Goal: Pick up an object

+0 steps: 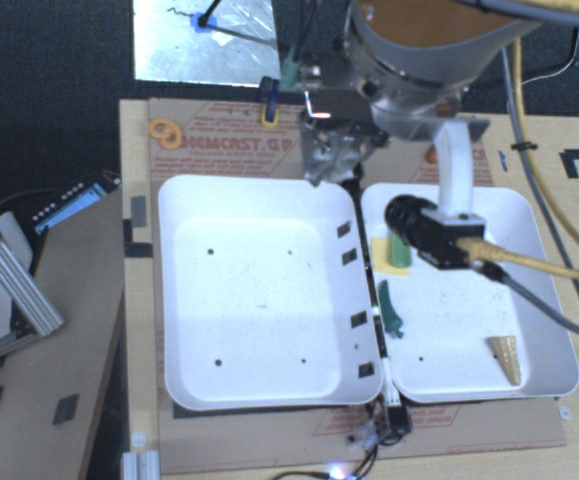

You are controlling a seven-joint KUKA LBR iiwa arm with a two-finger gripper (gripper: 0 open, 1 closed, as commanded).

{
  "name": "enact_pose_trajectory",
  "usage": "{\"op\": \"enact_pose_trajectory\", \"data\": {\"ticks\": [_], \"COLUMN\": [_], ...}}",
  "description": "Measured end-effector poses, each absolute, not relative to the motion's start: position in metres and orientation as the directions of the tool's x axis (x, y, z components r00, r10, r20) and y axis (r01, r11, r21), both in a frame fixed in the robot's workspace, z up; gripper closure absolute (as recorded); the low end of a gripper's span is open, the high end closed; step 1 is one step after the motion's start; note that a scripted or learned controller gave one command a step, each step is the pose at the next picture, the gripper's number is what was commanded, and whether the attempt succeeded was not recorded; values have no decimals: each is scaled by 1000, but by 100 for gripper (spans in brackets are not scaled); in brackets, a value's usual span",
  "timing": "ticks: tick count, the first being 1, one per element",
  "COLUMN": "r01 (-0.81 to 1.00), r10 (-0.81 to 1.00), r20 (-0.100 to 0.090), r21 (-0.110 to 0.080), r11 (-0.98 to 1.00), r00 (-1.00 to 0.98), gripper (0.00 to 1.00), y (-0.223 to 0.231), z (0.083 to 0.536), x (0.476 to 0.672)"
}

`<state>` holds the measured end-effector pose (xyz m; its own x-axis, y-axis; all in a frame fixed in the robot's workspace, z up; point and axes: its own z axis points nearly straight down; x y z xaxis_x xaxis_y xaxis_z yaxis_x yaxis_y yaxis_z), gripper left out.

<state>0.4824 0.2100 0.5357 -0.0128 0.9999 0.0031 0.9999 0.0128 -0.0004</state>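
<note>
Far left: grey metal rail (4, 268) slanting at frame's left edge, a dark device with blue strip (74, 200) just above it.
Upper left: shiny foil sheet (204, 23) on dark floor, small blue bit on it.
Bench top edge: orange ring (164, 132) at the cardboard's upper left corner; yellow-blue clip (268, 103) right of it.
Left bin (254, 288): white, shallow, centre-left of frame, bare floor with a few dark dots.
Divider: black clips (354, 288) along the seam between the bins.
Gripper (334, 168): upper centre, over the far rim at the seam between bins, blurred; open or closed, cannot tell; nothing seen held.
Arm (429, 28): grey and orange, top right of frame, big and close.
Right bin (529, 298): white, centre-right.
Yellow-green block (393, 253): right bin, near its left wall, upper part.
Dark green piece (390, 310): just below the block, by the divider.
Black cylinder with white bracket (431, 230): hangs over right bin's upper middle, yellow cable (539, 266) running right.
Tan cone (506, 356): right bin, lower right corner, tip pointing down-frame.
</note>
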Motion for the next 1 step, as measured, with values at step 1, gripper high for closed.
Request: {"op": "enact_pose_trajectory", "data": {"ticks": [1], "r01": [1000], "r10": [1000], "r20": [-2], "r21": [3], "r11": [-6], "r00": [6], "gripper": [100], "y": [150], "z": [534], "x": [571]}}
